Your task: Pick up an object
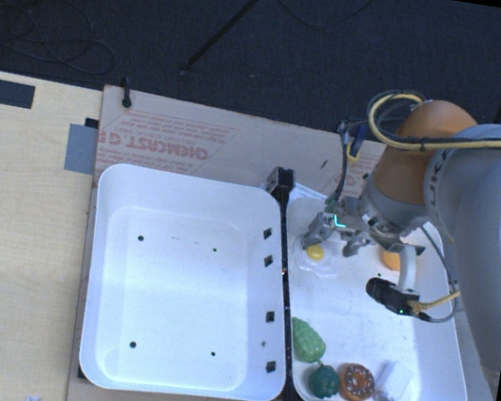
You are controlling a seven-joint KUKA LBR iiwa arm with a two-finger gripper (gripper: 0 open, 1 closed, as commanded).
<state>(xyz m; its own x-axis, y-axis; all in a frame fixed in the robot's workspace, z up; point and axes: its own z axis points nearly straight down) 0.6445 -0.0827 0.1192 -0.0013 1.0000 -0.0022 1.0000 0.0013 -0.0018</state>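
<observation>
My gripper (331, 244) hangs over the back left part of the right bin (436, 369), its fingers spread apart. A small yellow object (316, 252) lies on the bin floor just at the left fingertip, not between the fingers. An orange object (393, 260) shows partly behind the wrist to the right. Near the bin's front edge lie a light green lumpy object (307, 340), a dark teal ball (325, 381), a brown sprinkled donut (356, 382) and a white block (394, 381).
The left bin (109, 219) sits beside the right one, parted by a black divider with clips (278, 276). The grey arm with its orange band (433, 130) fills the upper right. Cables (405, 302) loop off the wrist over the right bin.
</observation>
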